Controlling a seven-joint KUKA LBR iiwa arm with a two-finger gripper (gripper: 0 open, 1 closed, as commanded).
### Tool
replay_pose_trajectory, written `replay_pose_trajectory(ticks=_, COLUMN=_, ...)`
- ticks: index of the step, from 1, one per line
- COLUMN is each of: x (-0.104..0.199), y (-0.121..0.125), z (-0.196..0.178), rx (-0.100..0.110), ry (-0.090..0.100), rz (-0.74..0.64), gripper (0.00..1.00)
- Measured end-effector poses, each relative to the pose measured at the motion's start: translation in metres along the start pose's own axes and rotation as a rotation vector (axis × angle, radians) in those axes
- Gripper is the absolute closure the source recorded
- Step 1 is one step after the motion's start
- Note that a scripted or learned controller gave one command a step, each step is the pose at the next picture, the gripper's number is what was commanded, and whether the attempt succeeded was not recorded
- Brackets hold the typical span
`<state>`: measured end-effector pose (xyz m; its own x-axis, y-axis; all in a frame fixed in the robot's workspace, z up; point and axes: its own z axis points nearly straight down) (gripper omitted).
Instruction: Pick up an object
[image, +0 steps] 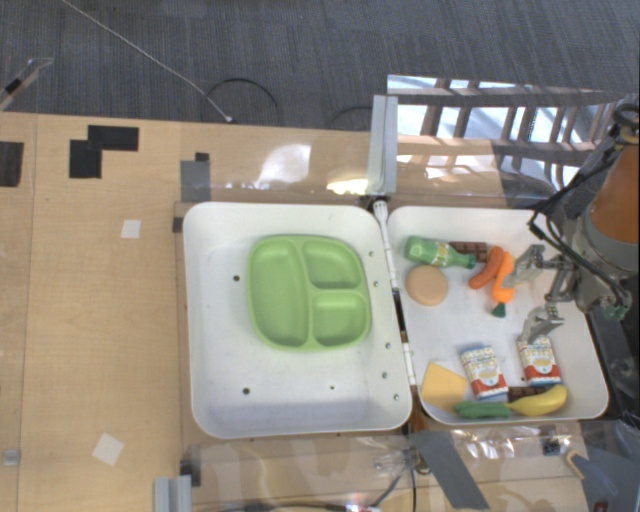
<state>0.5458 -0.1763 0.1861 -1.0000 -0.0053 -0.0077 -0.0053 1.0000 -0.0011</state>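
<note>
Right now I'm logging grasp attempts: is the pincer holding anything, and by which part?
Nothing is held. The pincer hangs open over the right bin, its fingers apart with only white bin floor between them, beside the carrot.

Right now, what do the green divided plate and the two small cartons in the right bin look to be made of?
The green divided plate looks like moulded plastic: uniform colour, matte with a soft sheen, rounded compartment ridges. The two small cartons seem to be printed toy boxes, plastic or coated card; the view is too small to tell. The right bin itself looks like smooth white plastic.
</note>
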Motion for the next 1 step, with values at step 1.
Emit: replay_pose_trajectory(ticks=1, x=-0.0378, y=-0.0035, z=0.0959, rx=0.003, ry=-0.009, rz=-0.027, gripper=0.0)
